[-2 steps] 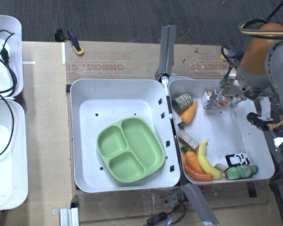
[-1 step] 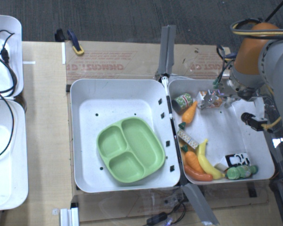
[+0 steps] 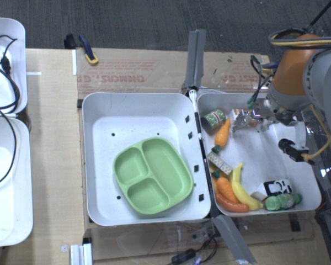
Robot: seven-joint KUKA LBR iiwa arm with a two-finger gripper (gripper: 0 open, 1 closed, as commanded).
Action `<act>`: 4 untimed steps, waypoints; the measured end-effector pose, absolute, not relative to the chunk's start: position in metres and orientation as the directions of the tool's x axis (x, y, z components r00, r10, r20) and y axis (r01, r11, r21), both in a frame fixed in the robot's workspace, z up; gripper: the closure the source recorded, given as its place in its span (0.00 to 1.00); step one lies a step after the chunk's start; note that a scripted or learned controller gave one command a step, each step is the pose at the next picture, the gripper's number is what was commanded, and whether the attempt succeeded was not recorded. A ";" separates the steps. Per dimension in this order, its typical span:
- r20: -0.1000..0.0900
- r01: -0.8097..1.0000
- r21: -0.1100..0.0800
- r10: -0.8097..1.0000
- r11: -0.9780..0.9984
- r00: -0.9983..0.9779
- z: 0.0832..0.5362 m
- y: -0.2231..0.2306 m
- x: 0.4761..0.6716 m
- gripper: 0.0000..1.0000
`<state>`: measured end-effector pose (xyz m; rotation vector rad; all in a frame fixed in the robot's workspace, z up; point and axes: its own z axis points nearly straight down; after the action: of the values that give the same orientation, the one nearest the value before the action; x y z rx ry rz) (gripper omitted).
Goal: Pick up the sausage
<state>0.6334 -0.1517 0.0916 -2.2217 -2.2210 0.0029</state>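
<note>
Several foods crowded the sausage (image 3: 229, 204) at the right bin's (image 3: 314, 173) near-left corner, beneath a carrot (image 3: 226, 187) and banana (image 3: 241, 187), so the pincer (image 3: 248, 119), its opening impossible to judge, risked grabbing a neighbour instead.

Bright, even overhead light; sharp

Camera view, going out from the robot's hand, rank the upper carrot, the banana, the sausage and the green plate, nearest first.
From the hand:
1. Upper carrot, just left of it in the right bin.
2. Banana, lower in that bin.
3. Sausage, at the bin's bottom edge.
4. Green plate, over in the left bin.
</note>
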 end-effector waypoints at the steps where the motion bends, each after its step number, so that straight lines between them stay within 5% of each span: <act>1: 0.015 0.999 -0.038 1.000 -0.007 0.008 0.091 -0.169 0.653 0.00; 2: -0.002 1.000 0.000 1.000 0.026 -0.026 0.124 -0.198 0.637 0.00; 3: -0.005 0.998 0.000 0.998 0.067 -0.067 0.095 -0.151 0.639 0.00; 4: 0.005 0.997 -0.016 0.998 0.069 -0.069 0.097 -0.167 0.657 0.00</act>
<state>0.6568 -0.1668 0.0971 -2.1332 -2.2868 0.0130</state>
